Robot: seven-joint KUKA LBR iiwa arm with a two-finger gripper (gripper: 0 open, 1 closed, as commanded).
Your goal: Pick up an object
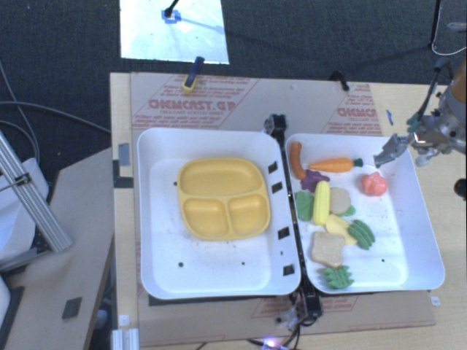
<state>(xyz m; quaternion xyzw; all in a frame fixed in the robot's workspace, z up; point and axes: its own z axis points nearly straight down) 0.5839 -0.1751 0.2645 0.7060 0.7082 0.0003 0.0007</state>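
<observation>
Grey gripper (390, 152), its arm cut off at the frame edge, hangs just above the pink toy (374, 184) in the right bin (419, 261); its grasp can't be made out.

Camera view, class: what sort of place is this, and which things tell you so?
Probably a robotics lab test bench: a robot gripper reaches over two white bins, one bin holds toy food like a carrot, and cables trail across the floor.

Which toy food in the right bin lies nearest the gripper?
The pink-red piece, alone near the bin's far right side, just below the gripper; the carrot lies farther left.
</observation>
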